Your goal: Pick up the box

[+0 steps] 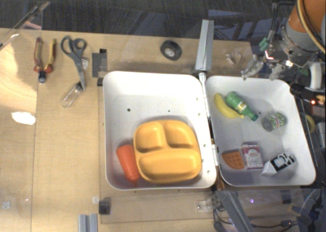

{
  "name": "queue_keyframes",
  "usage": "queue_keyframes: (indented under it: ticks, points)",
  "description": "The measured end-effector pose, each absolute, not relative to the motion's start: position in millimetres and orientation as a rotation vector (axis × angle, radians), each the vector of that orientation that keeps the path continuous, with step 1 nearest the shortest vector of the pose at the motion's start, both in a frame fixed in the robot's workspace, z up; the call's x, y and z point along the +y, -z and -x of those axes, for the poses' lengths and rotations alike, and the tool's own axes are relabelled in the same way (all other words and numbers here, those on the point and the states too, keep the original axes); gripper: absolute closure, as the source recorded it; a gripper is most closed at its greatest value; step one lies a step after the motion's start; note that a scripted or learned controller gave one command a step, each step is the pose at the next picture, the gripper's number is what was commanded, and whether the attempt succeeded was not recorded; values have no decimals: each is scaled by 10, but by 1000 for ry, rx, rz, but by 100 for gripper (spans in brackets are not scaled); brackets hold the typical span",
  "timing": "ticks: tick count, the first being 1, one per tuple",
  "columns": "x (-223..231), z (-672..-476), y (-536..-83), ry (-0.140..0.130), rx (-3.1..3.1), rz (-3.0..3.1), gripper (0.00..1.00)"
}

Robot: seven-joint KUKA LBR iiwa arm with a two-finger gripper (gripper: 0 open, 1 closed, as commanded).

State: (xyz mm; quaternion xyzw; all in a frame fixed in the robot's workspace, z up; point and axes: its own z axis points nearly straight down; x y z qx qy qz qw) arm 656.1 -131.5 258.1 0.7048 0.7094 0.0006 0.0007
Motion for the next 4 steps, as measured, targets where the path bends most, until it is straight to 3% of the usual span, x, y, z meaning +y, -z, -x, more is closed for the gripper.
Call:
queue_keyframes:
  ticks: [1,2,3,4]
  points:
    - [-1253,-6186,-1933,-3,2288,-2149,0]
    - [-1511,-5794,-1431,-4,2356,-2071,0]
    - [-1453,-5246,-898,-13,2379,-2032,0]
    - [-1385,-4934,-903,-15,2435,-1955,0]
